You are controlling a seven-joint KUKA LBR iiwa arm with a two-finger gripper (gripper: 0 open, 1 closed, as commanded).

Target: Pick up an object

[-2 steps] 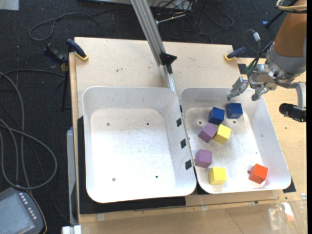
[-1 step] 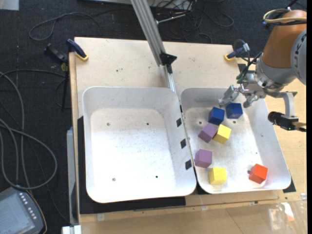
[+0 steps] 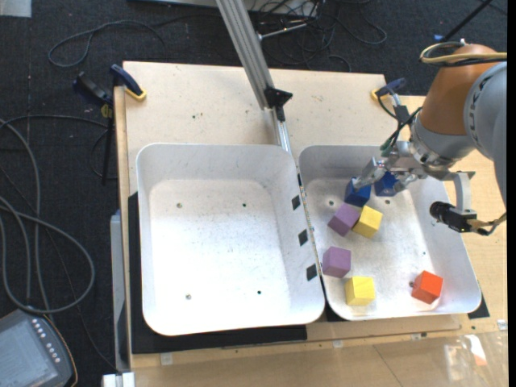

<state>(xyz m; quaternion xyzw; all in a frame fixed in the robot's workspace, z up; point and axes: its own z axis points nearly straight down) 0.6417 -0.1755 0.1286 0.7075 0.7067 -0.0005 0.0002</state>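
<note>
My gripper [image 3: 379, 176] hangs low over the back of the right bin [image 3: 451, 248], reaching in from the right. Directly under it are two blue cubes, one [image 3: 357, 192] at its left and one [image 3: 388, 185] partly hidden beneath it. Whether either is held I cannot make out. Just in front lie a purple cube [image 3: 344, 218] and a yellow cube [image 3: 370, 222], touching each other. Nearer the front are a second purple cube [image 3: 336, 260], a second yellow cube [image 3: 359, 289] and an orange cube [image 3: 426, 286].
The left bin [image 3: 161, 216] sits beside the right one, sharing a raised middle wall. A slanted metal rail [image 3: 246, 39] runs down to the bins' back junction. A black cable fitting [image 3: 451, 214] hangs over the right bin's right rim.
</note>
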